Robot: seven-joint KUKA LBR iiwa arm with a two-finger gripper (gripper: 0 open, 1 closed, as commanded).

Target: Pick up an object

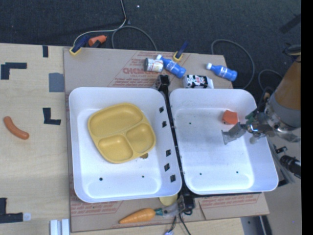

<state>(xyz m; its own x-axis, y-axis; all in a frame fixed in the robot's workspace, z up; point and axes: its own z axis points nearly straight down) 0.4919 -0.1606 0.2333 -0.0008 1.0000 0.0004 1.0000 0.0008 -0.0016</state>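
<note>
A small orange block (230,116) lies in the right bin (220,180), near its far right corner. My gripper (240,137) hangs over the same bin's right side, just in front of and slightly right of the block, apart from it. Its fingers stand open, one grey finger (230,136) reaching left below the block, and nothing sits between them. A yellow divided plate (122,132) lies in the left bin (117,187).
Behind the bins lie a white bottle (154,64), two blue bottles (174,67) (222,72) and a black-and-white box (198,81). A carrot (138,216) rests at the front edge. A sausage (15,128) lies far left on the bench.
</note>
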